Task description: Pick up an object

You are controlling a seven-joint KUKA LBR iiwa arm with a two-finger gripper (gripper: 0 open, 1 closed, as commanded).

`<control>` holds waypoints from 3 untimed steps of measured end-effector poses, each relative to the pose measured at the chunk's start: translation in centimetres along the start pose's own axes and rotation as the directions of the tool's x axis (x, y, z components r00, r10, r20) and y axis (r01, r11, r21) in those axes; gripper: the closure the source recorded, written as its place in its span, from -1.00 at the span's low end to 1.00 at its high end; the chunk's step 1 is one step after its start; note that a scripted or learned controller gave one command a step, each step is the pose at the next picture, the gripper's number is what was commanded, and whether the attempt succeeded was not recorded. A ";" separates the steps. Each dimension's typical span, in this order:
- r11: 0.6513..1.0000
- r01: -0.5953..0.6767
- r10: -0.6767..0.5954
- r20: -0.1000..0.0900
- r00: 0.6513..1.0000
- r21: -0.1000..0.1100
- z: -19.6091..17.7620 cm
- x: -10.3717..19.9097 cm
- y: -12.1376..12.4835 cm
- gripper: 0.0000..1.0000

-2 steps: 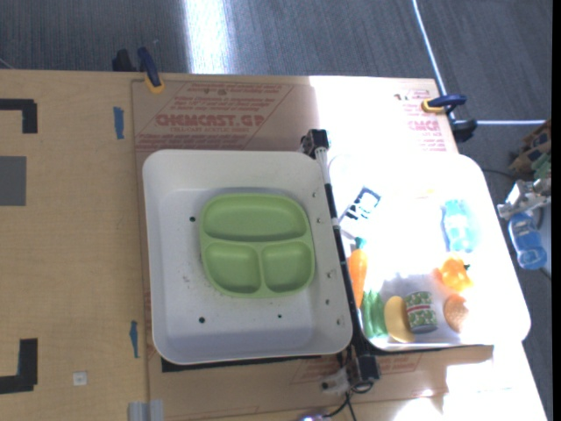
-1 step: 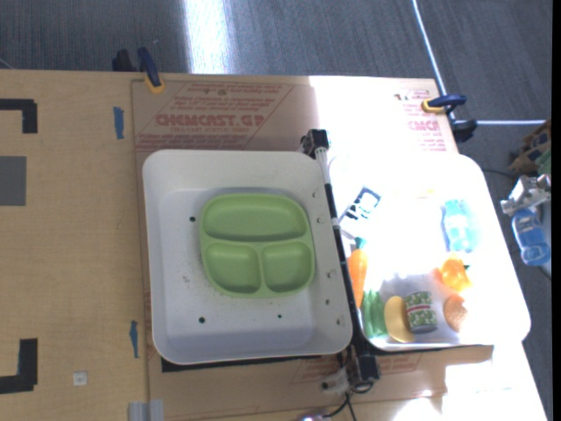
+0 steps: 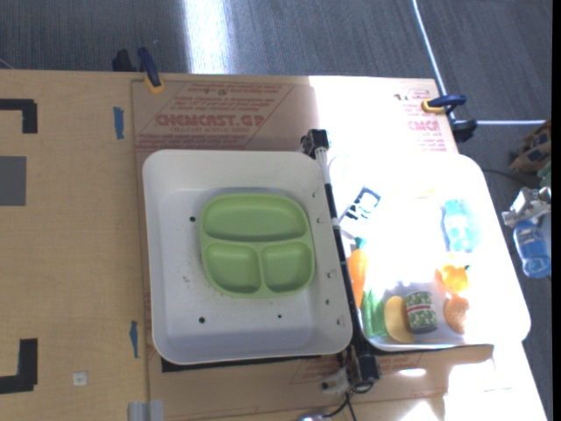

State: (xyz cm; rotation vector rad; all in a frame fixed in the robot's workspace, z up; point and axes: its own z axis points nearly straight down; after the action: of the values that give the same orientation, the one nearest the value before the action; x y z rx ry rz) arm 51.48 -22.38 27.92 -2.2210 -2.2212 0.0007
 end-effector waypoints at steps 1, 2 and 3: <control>1.000 0.002 -0.002 0.002 1.000 -0.003 -1.0 0.0 0.1 1.00; 1.000 0.003 -0.003 0.004 1.000 -0.006 -2.1 0.0 0.2 1.00; 1.000 0.005 -0.005 0.007 1.000 -0.009 -3.1 0.0 0.3 1.00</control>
State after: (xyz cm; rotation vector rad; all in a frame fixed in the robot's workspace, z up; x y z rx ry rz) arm 51.75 -22.37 30.98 -2.2229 -2.2342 -0.0016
